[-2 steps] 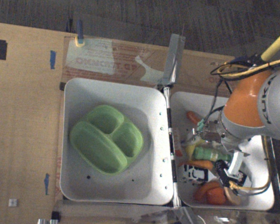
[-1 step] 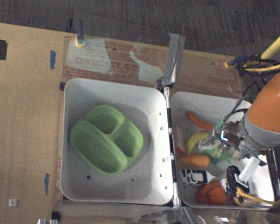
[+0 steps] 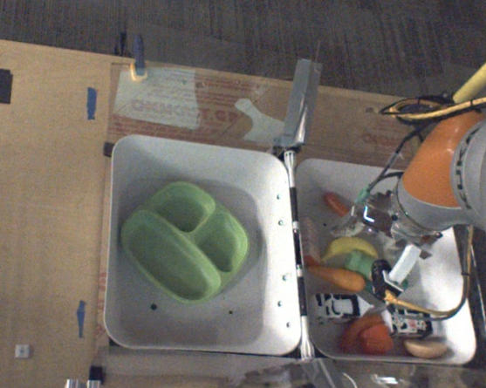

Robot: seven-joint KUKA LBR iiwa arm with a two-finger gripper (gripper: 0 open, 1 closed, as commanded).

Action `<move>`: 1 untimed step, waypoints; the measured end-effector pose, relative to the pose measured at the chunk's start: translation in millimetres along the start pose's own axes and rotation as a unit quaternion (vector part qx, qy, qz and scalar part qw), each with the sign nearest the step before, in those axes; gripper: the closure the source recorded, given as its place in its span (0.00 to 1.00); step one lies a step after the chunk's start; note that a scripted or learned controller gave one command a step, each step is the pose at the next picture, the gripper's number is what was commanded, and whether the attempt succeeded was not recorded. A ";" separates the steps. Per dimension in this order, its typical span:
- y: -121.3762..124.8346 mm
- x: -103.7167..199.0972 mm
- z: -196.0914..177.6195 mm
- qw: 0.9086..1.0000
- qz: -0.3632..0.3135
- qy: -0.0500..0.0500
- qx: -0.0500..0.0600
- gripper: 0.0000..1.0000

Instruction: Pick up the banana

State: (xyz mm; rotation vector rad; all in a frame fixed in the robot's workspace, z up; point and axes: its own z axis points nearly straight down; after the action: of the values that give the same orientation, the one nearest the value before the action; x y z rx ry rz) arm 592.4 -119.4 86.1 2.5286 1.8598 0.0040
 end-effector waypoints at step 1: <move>1.7 1.1 -12.1 1.000 -0.001 0.001 -0.002 1.00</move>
State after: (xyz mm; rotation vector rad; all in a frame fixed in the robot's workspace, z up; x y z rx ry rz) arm 594.3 -118.8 98.2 2.5241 1.8610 0.0095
